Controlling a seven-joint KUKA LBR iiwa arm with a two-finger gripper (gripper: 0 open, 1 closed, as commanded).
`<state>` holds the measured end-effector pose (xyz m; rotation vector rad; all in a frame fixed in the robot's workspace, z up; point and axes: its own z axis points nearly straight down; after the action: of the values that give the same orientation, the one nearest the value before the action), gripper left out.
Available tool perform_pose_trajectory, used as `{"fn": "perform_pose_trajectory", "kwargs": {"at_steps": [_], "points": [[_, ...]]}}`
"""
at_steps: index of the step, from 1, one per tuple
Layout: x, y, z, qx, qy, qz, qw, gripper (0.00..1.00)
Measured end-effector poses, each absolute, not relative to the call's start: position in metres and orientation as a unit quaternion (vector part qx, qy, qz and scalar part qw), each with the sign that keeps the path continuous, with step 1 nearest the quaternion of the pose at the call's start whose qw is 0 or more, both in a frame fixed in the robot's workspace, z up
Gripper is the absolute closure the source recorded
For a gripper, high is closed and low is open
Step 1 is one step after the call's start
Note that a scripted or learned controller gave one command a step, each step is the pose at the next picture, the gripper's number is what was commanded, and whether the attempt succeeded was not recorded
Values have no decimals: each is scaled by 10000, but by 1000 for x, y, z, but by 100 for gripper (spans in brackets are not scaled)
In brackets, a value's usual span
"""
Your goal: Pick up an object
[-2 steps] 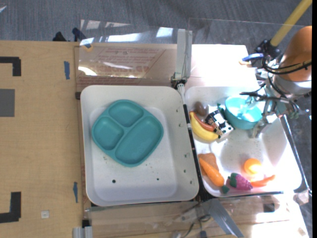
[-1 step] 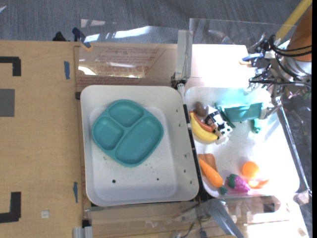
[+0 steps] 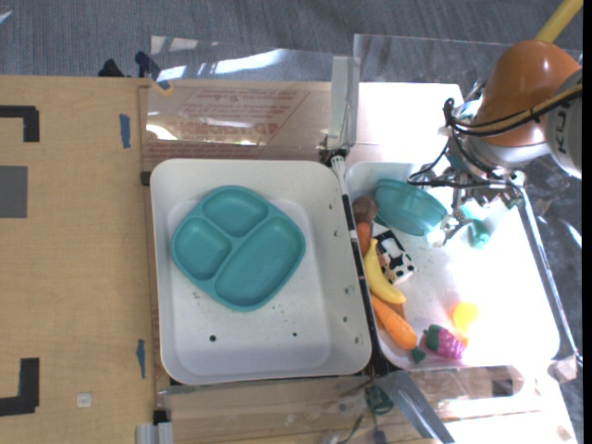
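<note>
At the bottom of the frame, in the right bin (image 3: 546, 326), a purple and green toy like a bunch of grapes (image 3: 442, 342) lies near the lower rim, with a small yellow piece (image 3: 463, 314) just above it. To their left an orange carrot (image 3: 395, 323) lies along the bin's left wall, and above it a yellow banana (image 3: 380, 276) follows the same wall. A small black-and-white block (image 3: 396, 255) touches the banana's right side. Higher up, a brown rounded item (image 3: 363, 210) sits in the bin's upper left corner, beside a teal bowl (image 3: 408, 205) tilted on its side.

The left bin (image 3: 185, 340) occupies the frame's centre and carries a teal divided plate (image 3: 239, 245) with three compartments, lying flat in its upper half.

At the right of the frame, just right of the bowl, the gripper (image 3: 465, 218) hangs above the right bin's upper part, below the arm's orange band (image 3: 524, 81). Its fingers are blurred against the bright bin floor, so I cannot tell how far apart they stand or whether they touch anything. A small teal item (image 3: 478, 236) shows just beside them.

Beyond the bins, at the top of the frame, clear plastic sheeting (image 3: 240, 109) covers the counter (image 3: 65, 248).
</note>
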<state>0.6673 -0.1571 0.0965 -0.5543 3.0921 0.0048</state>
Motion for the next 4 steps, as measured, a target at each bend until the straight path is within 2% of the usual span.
{"fn": "perform_pose_trajectory", "kwargs": {"at_steps": [1,2,3,4], "points": [[669,-225,138,-1019,9948,-25,69,0],[669,-111,88,-954,9954,6,16,0],[669,-202,116,-1007,9949,-30,64,0],[670,-220,194,-2644,9644,-34,79,0]]}}
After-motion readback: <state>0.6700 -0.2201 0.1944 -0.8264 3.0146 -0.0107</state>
